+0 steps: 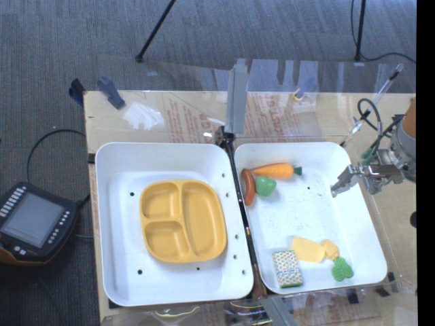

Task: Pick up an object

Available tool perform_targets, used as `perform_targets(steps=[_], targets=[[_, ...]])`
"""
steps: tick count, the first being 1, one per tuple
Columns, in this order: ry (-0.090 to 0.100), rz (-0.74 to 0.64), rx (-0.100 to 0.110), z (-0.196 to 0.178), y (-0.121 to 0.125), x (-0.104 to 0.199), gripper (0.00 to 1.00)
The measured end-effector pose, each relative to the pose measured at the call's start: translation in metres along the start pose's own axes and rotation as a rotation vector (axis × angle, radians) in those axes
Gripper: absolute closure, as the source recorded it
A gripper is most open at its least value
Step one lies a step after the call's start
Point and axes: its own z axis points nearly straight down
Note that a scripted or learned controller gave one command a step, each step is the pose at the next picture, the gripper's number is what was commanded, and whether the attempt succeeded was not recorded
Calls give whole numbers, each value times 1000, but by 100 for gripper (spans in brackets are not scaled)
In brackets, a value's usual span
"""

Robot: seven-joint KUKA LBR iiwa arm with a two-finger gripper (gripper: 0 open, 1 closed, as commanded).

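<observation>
Grey carpet surrounded the bench, with a teach pendant [30, 221] lying at the frame's left edge. You had two white bins side by side: the left bin [115, 182] held a yellow divided plate [183, 221], and the right bin [353, 250] held all the candidate objects. Along that bin's upper left sat a carrot [274, 171], with a green piece [265, 187] and a brown sausage-like piece [248, 187] just below it, the three touching or nearly so. Near the lower edge lay a patterned packet [288, 268], a yellow wedge [309, 250] with an orange piece [330, 249] against it, and a green broccoli-like piece [342, 270] beside them. The gripper [348, 180] hung at the right bin's right rim, above the floor and well apart from every object; whether it was spread or pressed together could not be told at this resolution, and nothing showed between the tips. The approach looked not yet committed to a target. To do this step well, you would likely favour the packet, which lay a little apart from its neighbours, over the crowded carrot group. Centre over the chosen piece, align across its narrow side, and descend fully before closing; the wedge and orange piece risk a double contact.
</observation>
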Motion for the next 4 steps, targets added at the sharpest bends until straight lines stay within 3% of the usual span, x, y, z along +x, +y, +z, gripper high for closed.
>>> perform_targets(steps=[1, 2, 3, 4], targets=[[0, 0, 0, 0, 0, 0, 0], [4, 8, 13, 147, -52, 39, 0], [0, 55, -6, 160, -58, 44, 0], [2, 69, 3, 171, -60, 90, 0]])
